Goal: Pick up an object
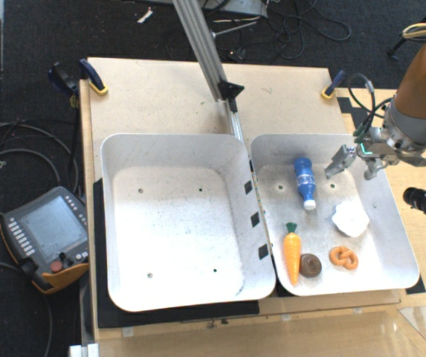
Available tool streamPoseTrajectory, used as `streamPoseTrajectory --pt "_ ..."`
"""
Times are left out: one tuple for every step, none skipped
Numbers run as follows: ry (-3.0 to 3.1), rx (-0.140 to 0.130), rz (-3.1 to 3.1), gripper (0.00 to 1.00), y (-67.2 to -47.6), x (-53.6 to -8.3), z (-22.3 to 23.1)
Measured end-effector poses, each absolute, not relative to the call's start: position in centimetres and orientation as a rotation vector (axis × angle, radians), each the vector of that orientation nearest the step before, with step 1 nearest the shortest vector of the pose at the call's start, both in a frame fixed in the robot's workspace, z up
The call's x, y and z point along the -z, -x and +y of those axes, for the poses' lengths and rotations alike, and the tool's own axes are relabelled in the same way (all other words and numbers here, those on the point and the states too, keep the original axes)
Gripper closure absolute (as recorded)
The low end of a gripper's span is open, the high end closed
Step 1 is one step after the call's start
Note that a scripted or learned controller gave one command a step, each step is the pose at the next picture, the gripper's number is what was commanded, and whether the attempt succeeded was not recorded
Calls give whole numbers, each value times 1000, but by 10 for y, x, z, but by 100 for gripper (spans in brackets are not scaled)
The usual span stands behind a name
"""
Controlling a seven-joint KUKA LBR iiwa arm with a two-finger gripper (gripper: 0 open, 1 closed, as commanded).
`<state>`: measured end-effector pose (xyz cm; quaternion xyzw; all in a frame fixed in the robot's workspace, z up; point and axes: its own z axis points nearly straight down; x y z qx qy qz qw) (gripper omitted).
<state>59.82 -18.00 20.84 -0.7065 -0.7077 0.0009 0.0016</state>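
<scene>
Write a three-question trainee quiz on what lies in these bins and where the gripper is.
1. True or false: the carrot lies in the right bin.
2. Which thing lies nearest the gripper? A) blue bottle B) pretzel C) brown round piece
3. Fill in: the white lump lies directly above the ______ in the camera view.

Key: 1 true; 2 A; 3 pretzel.

Open floor between blue bottle (304, 182) and white lump (350, 219).
</scene>
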Motion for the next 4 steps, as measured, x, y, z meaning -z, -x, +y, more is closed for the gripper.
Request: streamPoseTrajectory --pt "2218 -1 -2223 0 -599 -210 -180" --pt "2220 -5 -2217 0 -590 -153 -185" --pt "2219 -5 -2217 0 -588 -99 -184" --pt "2224 1 -2222 100 -590 -113 -184"
